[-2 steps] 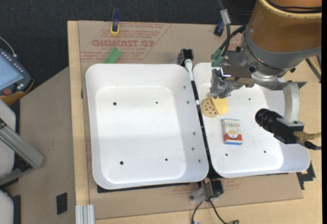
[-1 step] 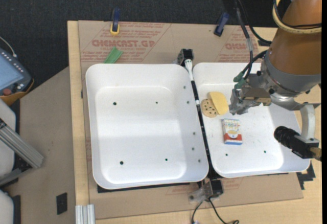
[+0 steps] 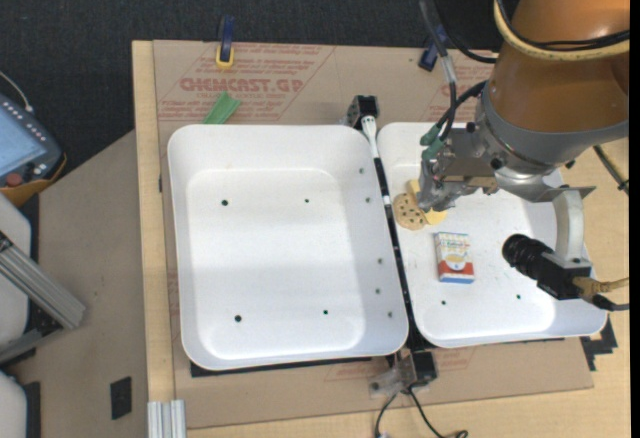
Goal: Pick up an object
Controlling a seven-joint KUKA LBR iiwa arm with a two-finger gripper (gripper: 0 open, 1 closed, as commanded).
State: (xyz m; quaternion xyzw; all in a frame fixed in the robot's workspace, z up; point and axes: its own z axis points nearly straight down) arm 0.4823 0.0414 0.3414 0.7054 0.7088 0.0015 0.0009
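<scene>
- Disc [image 3: 407, 211], tan and holed, lay in the right bin [image 3: 490, 311], near its left wall.
- Gripper [image 3: 432, 198] sat low just beside it; open or closed, couldn't tell.
- Step judged: the grasp. Next calls for centring, closing, lifting.

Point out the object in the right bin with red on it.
The small box, lying flat with a red lower edge; the holed disc by the end effector is plain tan.

White carton [image 3: 455, 257] flat in right bin [image 3: 500, 328], tan holed disc [image 3: 407, 212] near it
</scene>
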